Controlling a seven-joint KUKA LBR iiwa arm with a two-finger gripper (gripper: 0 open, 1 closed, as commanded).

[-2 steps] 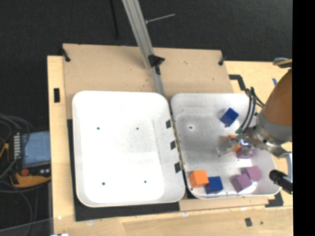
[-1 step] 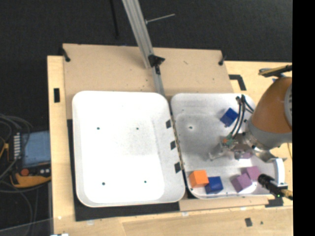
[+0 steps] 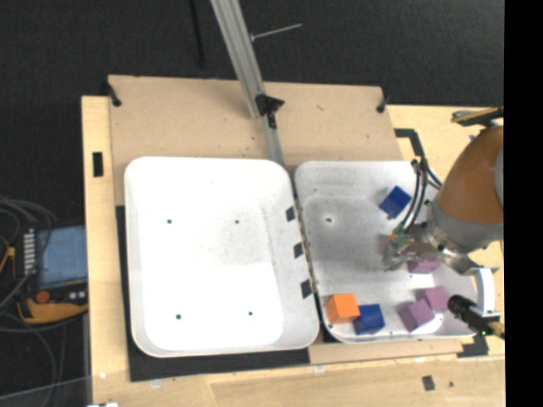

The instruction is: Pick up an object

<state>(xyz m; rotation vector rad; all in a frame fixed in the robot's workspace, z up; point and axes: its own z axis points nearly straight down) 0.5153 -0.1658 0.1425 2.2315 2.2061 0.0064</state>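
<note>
— Purple, that block [image 3: 422,265] just beside my pincer [image 3: 397,253], on the side toward my arm, in the right bin [image 3: 339,202].

— Are you gripping it?

— I cannot tell how my pincer stands; the wrist hides it. The block looks squarish, with no clear long axis.

— Others?

— A blue block [image 3: 394,201] sits beyond; an orange one [image 3: 343,307] lies nearer the front.
</note>
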